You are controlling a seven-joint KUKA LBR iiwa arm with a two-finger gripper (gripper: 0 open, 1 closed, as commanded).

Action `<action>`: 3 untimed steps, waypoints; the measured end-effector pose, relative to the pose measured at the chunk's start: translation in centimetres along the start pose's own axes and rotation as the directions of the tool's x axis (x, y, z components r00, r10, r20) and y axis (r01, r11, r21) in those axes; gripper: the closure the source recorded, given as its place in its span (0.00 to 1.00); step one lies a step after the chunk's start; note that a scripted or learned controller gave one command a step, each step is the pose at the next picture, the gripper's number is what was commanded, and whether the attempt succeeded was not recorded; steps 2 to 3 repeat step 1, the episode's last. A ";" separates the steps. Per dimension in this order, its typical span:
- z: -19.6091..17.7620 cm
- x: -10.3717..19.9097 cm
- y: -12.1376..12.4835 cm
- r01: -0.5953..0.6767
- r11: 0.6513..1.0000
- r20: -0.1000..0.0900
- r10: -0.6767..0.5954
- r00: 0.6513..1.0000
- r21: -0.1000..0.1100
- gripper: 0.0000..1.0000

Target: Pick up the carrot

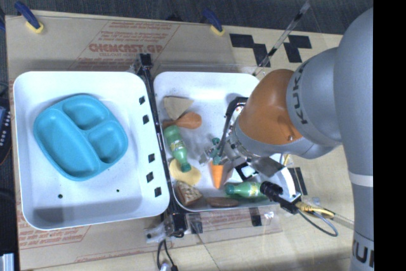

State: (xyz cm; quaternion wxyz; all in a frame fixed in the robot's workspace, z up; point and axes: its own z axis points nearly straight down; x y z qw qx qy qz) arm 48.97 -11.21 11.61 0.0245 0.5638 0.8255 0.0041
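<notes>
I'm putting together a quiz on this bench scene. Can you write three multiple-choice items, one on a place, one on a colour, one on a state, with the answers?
1. Where does the carrot lie?
A. in the right bin
B. in the left bin
C. on the cardboard outside the bins

2. What colour is the divided plate in the left bin?
A. red
B. blue
C. yellow

3. How does the green bottle near the carrot rest?
A. standing upright
B. lying on its side
C. hanging from the arm

Answers:
1 A: the carrot sits among the food in the right bin, below the end effector.
2 B: the plate is light blue.
3 B: its length runs flat along the bin floor.
</notes>
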 end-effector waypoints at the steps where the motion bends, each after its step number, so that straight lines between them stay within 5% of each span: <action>1: -7.6 2.8 4.1 -0.171 0.984 -0.030 0.172 0.985 0.044 1.00; 3: -7.6 2.8 4.1 -0.171 0.984 -0.030 0.172 0.985 0.044 1.00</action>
